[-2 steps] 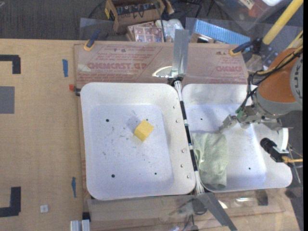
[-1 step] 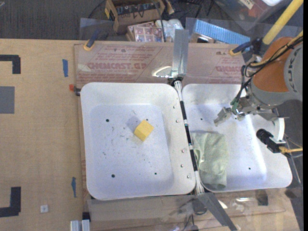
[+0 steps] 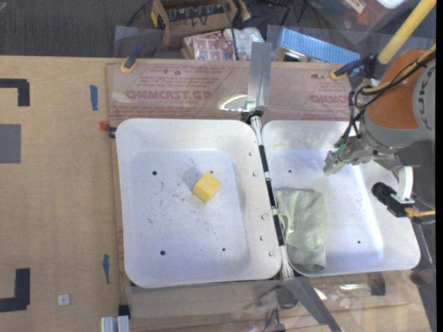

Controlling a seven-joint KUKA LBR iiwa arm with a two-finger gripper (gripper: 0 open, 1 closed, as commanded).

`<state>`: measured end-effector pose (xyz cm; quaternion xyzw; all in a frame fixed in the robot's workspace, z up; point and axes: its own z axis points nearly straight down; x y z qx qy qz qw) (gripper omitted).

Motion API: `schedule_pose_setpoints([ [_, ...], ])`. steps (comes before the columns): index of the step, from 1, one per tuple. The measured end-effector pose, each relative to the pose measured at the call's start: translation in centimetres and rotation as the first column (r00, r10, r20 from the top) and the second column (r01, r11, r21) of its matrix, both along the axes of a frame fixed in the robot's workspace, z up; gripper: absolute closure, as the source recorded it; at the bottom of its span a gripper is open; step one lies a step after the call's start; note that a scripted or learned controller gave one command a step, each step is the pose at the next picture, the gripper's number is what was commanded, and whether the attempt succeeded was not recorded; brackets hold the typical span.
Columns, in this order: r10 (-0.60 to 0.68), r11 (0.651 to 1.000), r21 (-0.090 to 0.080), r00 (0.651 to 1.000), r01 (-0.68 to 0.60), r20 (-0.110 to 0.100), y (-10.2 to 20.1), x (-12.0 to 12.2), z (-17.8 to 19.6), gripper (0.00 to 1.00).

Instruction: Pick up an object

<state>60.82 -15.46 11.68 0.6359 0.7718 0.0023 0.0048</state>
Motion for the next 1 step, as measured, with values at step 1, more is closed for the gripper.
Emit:
schedule_pose_setpoints([
  [1,-0.095,0.995,0.002,0.995,0.095,-0.008,5.89,3.46,8.57,1.0],
])
